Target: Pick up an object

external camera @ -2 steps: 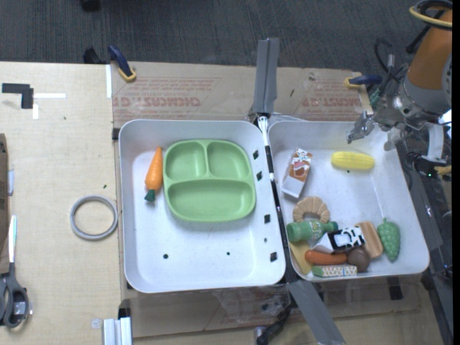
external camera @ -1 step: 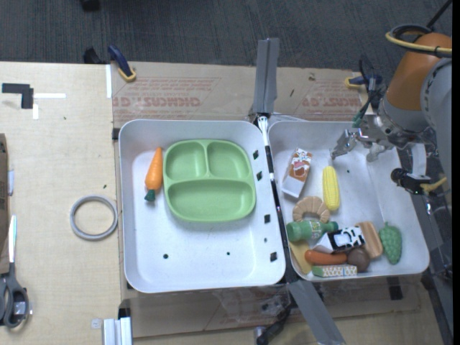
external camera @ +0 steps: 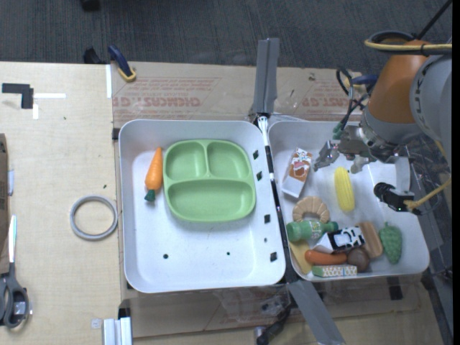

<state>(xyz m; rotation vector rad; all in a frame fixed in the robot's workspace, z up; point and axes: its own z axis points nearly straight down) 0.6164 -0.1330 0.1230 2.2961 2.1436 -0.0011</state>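
The bench (external camera: 57,157) bears two white bins. The left bin (external camera: 201,264) holds a green divided tray (external camera: 210,178), with a carrot (external camera: 153,171) lying just beside the tray's left edge. The right bin (external camera: 410,264) holds a crowd of toy food. The arm (external camera: 410,85) reaches in from the right, over the right bin's upper part. Its gripper (external camera: 341,157) hangs above the bin floor with the fingers spread apart and nothing between them. The corn (external camera: 344,189) lies just below the gripper, upright in the view. A small carton (external camera: 297,171) lies to the gripper's left. The rest of the toys cluster along the bin's lower edge. On the bench to the left lie a tape ring (external camera: 93,216) and scissors (external camera: 13,293).
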